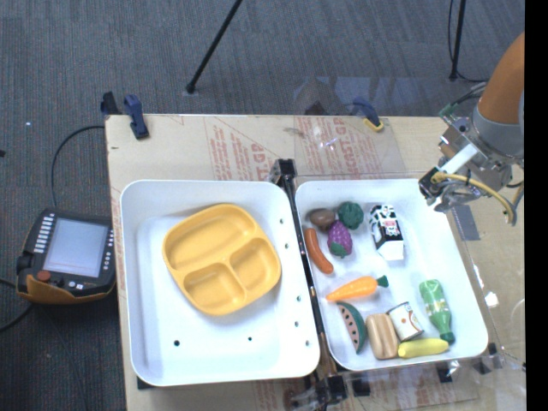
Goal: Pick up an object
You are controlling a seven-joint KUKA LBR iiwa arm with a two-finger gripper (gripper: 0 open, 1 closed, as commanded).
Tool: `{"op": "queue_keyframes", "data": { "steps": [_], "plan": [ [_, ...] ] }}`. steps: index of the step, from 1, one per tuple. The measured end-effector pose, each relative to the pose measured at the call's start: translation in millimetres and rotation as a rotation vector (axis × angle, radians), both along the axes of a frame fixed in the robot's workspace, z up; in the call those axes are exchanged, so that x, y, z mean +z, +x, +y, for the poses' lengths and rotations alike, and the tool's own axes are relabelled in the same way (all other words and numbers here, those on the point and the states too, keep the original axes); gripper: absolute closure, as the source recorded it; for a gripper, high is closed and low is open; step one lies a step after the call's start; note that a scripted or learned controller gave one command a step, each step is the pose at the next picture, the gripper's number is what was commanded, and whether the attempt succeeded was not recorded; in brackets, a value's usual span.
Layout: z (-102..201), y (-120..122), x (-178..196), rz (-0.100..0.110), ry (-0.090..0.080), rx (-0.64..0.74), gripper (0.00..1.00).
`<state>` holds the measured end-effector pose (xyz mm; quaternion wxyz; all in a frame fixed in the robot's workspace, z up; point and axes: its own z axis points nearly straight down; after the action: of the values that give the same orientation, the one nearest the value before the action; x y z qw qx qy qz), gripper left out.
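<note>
Dark carpet point(60, 50), pale bench point(214, 144).
A tripod leg point(218, 37) is seen planted upper centre; a screen pendant point(68, 255) is laid at the left edge, cable point(62, 151) trailed.

Grey and orange arm point(505, 92) runs out of frame at the right; two thin stand legs point(218, 32) cut off at the top; bench point(205, 139) front cut off at the bottom; print on carton point(387, 229) and can point(404, 322) too small to read.
</note>
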<state>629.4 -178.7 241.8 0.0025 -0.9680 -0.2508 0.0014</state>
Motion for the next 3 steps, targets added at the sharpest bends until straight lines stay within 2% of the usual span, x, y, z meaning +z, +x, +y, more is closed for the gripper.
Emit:
{"op": "queue_keyframes", "data": {
  "steps": [1,2,3],
  "plan": [
    [13,-3,-20,0.003,0.002,0.144,1.0],
    [4,-57,29,0.002,0.001,-0.002,1.0],
    [39,-25,-29,0.008,0.001,-0.266,1.0]
  ]
}}
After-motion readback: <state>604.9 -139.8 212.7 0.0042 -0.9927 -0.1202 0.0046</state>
